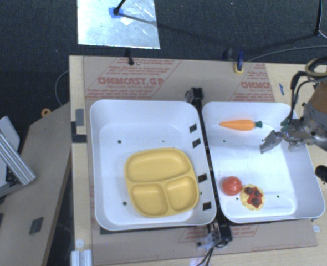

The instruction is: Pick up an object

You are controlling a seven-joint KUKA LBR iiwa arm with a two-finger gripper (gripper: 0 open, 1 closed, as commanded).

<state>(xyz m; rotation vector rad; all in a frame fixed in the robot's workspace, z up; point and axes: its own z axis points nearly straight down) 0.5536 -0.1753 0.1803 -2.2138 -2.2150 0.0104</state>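
Carrot point(239, 125) lies crosswise, green top pointing right toward the gripper point(271, 142), grip unclear.

The 2 white bins point(152, 112) look like smooth, faintly glossy plastic, as does the yellow divided tray point(161, 180). The bench board point(169, 76) beneath looks like matt printed cardboard; a metallic sheet point(118, 15) gleams.

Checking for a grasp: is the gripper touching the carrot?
Apart. The camera view shows bare white bin floor between the gripper and the carrot, which lies up and left of it in the right bin.
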